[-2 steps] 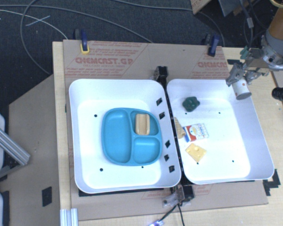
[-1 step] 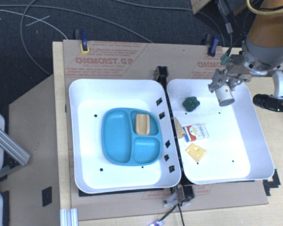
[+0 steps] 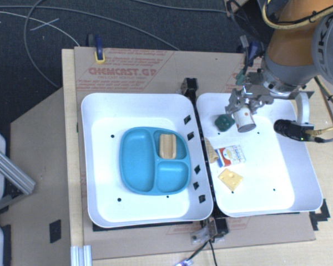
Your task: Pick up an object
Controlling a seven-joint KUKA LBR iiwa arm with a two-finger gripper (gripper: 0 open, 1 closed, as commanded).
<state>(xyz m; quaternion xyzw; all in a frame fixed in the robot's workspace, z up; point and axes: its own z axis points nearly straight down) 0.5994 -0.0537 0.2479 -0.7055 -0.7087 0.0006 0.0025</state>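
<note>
Your hand (image 3: 243, 108) hovers at eleven o'clock in the right bin (image 3: 288, 187), just beside the dark green object (image 3: 224, 122). Apart or together, I cannot tell. Nothing looks lifted, so grasp and lift remain.

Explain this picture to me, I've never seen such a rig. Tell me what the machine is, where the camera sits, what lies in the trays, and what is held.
One camera, fixed above the bench, looks down at a slant. The grey and orange machine is a robot arm; its gripper hangs over the right bin. The left bin holds a blue divided plate with a tan block in one compartment. In the right bin lie a dark green lump beside the gripper, a printed packet and a yellow wedge. Whether anything is held I cannot tell.
</note>
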